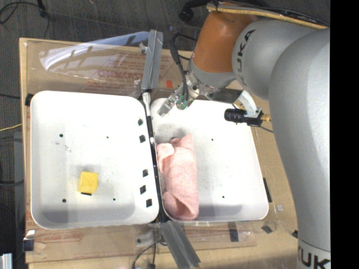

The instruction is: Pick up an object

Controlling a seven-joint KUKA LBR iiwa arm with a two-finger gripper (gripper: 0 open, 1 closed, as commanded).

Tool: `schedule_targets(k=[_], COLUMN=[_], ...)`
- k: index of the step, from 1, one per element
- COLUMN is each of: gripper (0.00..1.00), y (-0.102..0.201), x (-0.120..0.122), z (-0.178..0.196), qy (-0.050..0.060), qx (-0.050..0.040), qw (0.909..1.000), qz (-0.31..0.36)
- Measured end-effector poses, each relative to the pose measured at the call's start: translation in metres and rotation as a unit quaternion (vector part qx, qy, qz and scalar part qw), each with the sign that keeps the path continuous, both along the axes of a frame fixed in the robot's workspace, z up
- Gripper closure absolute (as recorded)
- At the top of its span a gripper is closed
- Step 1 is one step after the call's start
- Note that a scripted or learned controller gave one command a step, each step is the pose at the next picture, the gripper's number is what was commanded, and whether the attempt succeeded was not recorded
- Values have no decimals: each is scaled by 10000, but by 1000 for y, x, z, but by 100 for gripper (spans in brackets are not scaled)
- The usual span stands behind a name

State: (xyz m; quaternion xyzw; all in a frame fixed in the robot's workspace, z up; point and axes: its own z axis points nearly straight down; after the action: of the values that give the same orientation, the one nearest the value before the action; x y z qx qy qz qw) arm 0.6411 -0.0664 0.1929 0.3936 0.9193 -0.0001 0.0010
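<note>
Pink towel: soft, nubby cloth. Yellow block: matt, sponge-like. Bins: smooth white plastic. Arm: satin grey casing, glossy orange band.

- Arm housing: the grey shell beside the orange band carries dark block lettering. The letters "UKA" are readable, running along the curve of the shell; the start of the word is hidden at the band's edge.
- Arm base: the lower grey housing at the bottom right carries the same dark lettering. "KUK" is readable; the rest is cut off at the frame edge.
- Clear plastic sheet on the worktop: faint reddish print is present but too blurred to read.
</note>
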Motion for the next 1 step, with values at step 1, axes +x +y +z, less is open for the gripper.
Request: schedule_targets(k=[1], gripper=[100], y=[-32], x=[-33], z=[62], qy=[-2], qx=[0], qw=[9997], qz=[234])
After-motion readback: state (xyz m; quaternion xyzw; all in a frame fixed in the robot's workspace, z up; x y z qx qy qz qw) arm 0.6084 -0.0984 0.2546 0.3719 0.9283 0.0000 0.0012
